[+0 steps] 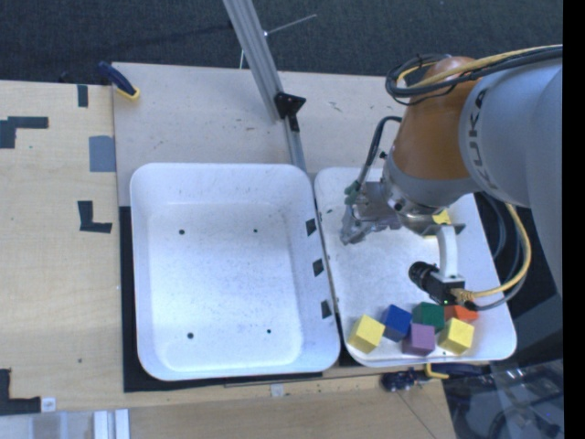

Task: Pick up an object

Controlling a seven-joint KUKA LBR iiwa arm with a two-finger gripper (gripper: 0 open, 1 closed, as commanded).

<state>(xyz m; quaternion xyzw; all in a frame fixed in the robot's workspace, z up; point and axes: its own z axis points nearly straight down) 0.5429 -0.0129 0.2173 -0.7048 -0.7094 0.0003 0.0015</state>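
Claw (356, 230) sits low over the right bin (366, 273), in that bin's upper left part, close to the wall it shares with the left bin (219, 273). Grey metal tips point down and left toward the bin floor; whether they are spread or closed — cannot tell, the wrist body covers most of them. Nothing visible between the tips.

Arm (484, 126) comes in from the right of the right bin, orange band just above the wrist, grey casing covering the bin's upper right corner. Black cable and yellow cable loop off it down the bin's right side.

Blocks are clustered at the near edge of the right bin, well apart from the claw: yellow block (367, 333) at the left of the group, blue block (397, 321) just beside it, purple block (421, 337) touching or nearly touching the blue one, green block (428, 315) behind the purple, second yellow block (458, 336) at the right, orange block (464, 313) partly hidden behind it.

Left bin is just beside the right bin — walls touching. Both stand on the tabletop (183, 108). Slanted metal pole (260, 58) rises behind the left bin's far right corner.
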